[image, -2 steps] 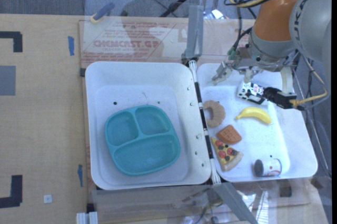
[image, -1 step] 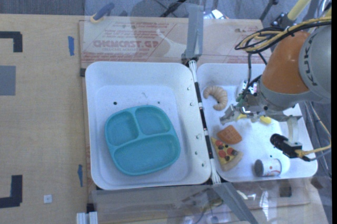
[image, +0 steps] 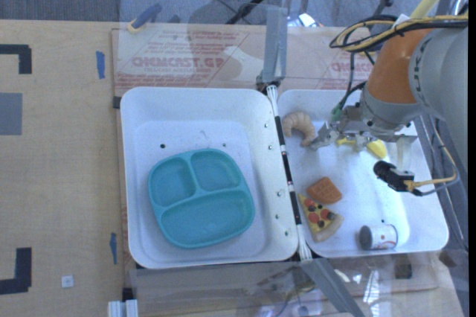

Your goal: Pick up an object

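Nearest to us is the grey arm, reaching in from the right edge above the right bin. Its orange band sits just above the wrist, which bends down and leftward. The tool hangs low over the far half of the right bin, pointing left. We cannot tell whether it is released or clenched.

Under everything lies the pale wooden tabletop, marked with black corner shapes and bits of blue tape. On it stand the two white bins, side by side and touching along their inner walls. The left bin holds a teal divided plate, lying flat toward the near side, with three compartments.

The right bin holds the loose objects. A tan croissant lies at the far left corner, just beside the tool's tip, though we cannot say if they touch. Near the bin's left wall on the near side rests a toy pizza slice, with an orange wedge just beyond it, seemingly touching. A small white cylinder with a dark end lies on its side near the front rim, well apart from the tool. A yellow piece shows partly beneath the wrist.
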`<action>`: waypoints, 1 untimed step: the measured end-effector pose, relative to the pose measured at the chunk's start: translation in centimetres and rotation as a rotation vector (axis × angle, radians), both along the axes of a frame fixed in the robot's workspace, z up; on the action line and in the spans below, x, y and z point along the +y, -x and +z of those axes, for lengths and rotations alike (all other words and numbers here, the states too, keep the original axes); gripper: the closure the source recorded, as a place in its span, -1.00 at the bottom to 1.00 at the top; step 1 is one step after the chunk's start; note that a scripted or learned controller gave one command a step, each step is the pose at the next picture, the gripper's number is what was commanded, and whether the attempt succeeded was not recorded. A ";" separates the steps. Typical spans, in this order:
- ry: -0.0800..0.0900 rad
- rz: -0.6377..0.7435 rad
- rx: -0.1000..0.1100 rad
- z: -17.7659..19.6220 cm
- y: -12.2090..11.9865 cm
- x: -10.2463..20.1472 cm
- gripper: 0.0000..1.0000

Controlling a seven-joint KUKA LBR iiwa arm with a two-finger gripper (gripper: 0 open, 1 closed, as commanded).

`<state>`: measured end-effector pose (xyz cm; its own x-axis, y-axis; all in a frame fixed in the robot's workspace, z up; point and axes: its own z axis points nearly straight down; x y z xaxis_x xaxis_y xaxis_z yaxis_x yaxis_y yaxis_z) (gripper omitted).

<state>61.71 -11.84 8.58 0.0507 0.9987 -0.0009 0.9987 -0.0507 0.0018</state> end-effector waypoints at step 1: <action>-0.011 -0.052 0.003 0.1 0.8 -5.5 -1.00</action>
